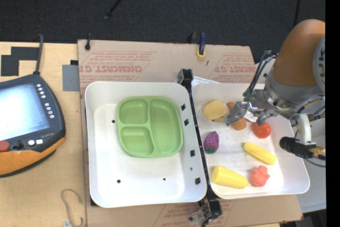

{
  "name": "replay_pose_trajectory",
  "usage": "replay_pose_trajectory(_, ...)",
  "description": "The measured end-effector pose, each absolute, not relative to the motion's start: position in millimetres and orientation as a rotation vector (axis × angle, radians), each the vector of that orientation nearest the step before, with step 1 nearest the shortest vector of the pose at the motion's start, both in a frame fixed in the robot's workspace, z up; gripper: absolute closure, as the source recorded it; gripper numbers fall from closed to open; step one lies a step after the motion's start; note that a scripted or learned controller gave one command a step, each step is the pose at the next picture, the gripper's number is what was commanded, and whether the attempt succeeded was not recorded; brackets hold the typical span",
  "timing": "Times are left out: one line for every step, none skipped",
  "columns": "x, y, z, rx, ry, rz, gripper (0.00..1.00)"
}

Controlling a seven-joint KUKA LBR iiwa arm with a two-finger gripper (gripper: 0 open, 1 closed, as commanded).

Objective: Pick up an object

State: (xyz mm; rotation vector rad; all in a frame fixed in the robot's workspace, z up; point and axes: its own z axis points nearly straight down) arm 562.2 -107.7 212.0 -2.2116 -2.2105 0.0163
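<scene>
Toys are lying scattered in the right bin (300,178), and the end effector (240,114) is being held low over a small orange-brown piece (239,124), between a yellow lemon-like toy (215,110) and a red tomato (261,129). Whether anything is being gripped cannot be told, since the tips are blurred against the toys. These pieces are judged to be light, hollow, smooth plastic, likely to slip; the small piece is best taken across its widest middle.
</scene>
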Motion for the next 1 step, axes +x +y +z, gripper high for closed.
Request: replay_pose_trajectory(564.3,-108.0,217.5,-2.215,-2.218,0.008,0.00)
